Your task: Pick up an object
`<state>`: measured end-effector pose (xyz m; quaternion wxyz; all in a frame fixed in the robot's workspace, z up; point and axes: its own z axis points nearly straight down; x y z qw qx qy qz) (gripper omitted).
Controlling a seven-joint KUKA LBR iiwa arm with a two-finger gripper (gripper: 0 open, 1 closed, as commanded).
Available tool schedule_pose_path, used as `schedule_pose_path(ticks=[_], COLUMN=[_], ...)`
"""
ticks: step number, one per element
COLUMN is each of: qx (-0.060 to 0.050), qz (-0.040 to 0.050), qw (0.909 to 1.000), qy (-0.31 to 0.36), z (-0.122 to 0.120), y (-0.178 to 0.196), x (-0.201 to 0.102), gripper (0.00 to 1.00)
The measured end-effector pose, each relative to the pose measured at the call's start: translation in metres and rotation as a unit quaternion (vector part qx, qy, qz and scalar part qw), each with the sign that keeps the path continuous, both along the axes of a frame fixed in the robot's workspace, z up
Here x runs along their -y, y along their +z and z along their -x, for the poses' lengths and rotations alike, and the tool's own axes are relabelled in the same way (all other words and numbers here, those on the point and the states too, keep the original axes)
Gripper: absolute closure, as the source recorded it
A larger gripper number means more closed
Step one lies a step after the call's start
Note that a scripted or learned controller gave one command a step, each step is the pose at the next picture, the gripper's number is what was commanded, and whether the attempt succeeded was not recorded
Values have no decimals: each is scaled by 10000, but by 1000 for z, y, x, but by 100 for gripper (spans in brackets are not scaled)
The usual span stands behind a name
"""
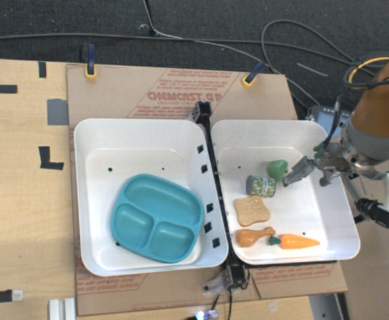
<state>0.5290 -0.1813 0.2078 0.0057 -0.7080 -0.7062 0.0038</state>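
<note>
The grey two-finger gripper hangs over the right edge of the right white plastic bin; whether it is apart or together cannot be told, and nothing is seen in it. Just to its left lie a green rounded toy and a small grey-green can on its side, long axis left-right. Nearer lie a tan toast slice, a drumstick and an orange carrot, with bare floor between.

A single fixed camera looks down on the bench at a slant from above, set far enough back to take in both white bins: the left bin and the right bin (side by side, near the frame's centre). The arm enters from the right edge; dark floor with cables fills the top.
</note>
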Motion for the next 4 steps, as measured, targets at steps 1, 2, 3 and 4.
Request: schedule_pose_path(ticks=[1, 2, 3, 4], qx=[60, 39, 33, 66], qz=[13, 14, 7, 23], qw=[10000, 10000, 10000, 10000], qy=[17, 12, 19, 18], z=[-3, -3, -5, -5], y=[6, -41, -105, -123], x=[0, 7, 2, 2], gripper=[0, 0, 0, 0])
